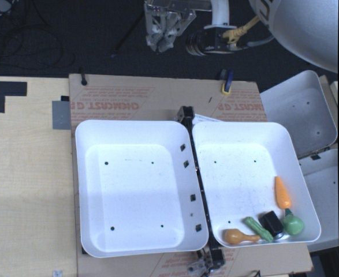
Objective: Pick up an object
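The gripper [168, 30] hangs high over the dark floor beyond the bench, well back from the right bin [238, 133], with nothing between its fingers; the metal fingers point down and sit close together, a narrow gap at most (the blur makes it hard to read finer than that). Parked there, it leaves both bins in plain view, which probably suits a program that looks before it reaches.

Everything to pick is crowded into the right bin's near right corner. A carrot [282, 193] lies along the right wall. Below it a green ball [294, 225] sits tight in the corner, touching a black block [271, 224]. A green stick [258, 228] lies slanted just left of the block, and an orange gourd [239, 236] rests against the near wall.

The walls hem these in on two sides, so finger room is poor there. The carrot looks the easiest: it has open floor to its left. The rest of that bin's floor offers free approach.
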Motion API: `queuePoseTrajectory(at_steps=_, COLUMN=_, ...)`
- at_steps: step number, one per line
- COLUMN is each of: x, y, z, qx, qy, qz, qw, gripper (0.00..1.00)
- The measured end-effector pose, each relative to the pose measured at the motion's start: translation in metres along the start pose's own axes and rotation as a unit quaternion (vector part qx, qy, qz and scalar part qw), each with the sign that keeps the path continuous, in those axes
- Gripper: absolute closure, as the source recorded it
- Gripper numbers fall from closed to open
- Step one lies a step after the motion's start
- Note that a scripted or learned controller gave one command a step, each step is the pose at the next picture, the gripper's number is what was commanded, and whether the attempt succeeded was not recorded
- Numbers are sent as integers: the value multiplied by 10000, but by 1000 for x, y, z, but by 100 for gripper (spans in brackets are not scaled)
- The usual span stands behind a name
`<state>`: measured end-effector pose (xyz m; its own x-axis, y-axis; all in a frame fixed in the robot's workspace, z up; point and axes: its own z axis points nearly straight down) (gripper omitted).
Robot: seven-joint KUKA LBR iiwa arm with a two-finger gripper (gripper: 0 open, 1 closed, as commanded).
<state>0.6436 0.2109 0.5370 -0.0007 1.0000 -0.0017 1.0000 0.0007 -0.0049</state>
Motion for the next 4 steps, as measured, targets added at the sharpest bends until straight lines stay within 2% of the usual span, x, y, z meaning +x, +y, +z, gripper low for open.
queuePoseTrajectory(at_steps=2, x=5, y=0, z=0, qx=-6, qy=2, qz=-12, qw=10000, gripper=100)
queuePoseTrajectory(at_steps=3, x=-31, y=0, z=0, qx=5, qy=-1, qz=18, qw=10000, gripper=100)
queuePoseTrajectory(at_steps=4, x=-24, y=0, z=0, qx=-3, qy=4, qz=0, qw=10000, gripper=100)
